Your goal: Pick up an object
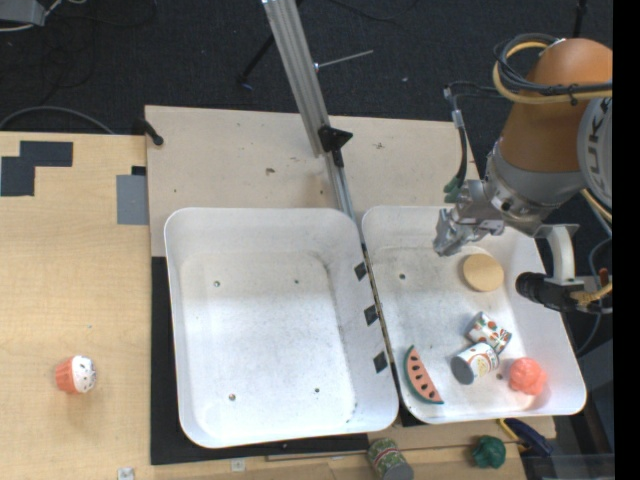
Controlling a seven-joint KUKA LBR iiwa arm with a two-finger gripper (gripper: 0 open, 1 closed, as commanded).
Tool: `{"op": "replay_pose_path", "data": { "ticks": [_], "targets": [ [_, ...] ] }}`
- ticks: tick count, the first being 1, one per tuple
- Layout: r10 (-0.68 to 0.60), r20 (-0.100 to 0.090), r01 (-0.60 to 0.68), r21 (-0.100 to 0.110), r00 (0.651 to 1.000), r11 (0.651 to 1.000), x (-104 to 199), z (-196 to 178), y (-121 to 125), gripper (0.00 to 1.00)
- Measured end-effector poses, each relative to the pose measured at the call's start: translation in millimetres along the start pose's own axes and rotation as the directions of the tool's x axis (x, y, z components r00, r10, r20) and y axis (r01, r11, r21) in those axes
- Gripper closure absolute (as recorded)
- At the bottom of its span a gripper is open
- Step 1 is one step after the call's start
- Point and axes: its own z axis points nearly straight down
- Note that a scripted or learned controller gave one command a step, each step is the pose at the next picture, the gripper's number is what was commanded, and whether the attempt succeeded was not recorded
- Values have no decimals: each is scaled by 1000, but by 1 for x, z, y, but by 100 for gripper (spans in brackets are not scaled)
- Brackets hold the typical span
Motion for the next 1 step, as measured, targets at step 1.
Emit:
{"op": "replay_pose_path", "data": {
  "ticks": [1],
  "targets": [
    [0,0,0,1,1000,1000,52,11,1,100]
  ]
}}
